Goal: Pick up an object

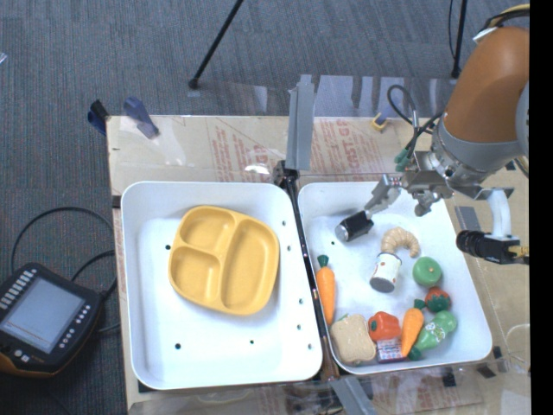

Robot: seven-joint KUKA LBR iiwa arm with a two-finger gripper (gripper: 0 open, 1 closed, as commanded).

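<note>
hand over right bin | black cylinder | ridged croissant

A flat brown cardboard-covered bench is carrying two shallow white plastic bins side by side, the left bin and the right bin touching along their inner edges.

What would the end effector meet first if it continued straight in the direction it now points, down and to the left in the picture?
Most likely the small black cylinder, which lies just beyond the end effector in the right bin. Height is hard to judge from this slanted view.
</note>
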